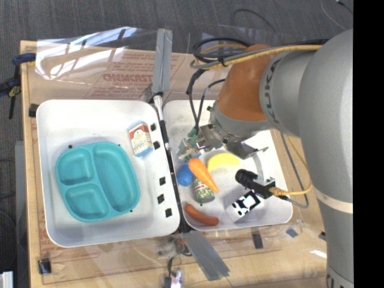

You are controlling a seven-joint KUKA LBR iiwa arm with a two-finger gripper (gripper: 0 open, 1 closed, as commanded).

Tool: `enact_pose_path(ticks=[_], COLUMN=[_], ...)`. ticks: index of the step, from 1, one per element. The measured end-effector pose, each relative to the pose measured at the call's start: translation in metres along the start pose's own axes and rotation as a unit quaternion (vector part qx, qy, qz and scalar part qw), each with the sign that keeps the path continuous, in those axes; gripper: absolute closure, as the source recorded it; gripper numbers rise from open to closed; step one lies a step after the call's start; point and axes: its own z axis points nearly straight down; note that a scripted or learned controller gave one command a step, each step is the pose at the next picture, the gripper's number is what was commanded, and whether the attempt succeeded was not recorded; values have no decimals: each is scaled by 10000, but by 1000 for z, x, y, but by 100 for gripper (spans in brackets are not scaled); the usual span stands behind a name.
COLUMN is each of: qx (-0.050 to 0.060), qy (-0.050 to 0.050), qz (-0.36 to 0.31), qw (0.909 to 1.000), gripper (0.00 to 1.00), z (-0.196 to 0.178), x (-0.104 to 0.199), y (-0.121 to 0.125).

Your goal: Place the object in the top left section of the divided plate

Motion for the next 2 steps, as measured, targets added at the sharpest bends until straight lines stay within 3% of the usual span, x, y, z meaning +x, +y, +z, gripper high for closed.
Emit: enact_pose_path(ticks=[1,2], qx=[-23,-7], qy=[-13,-14], qz=[-983,-2269], qw=[9952,9739], gripper=[100,100], z=[-74,-45], x=[77,167], y=[-33,-29])
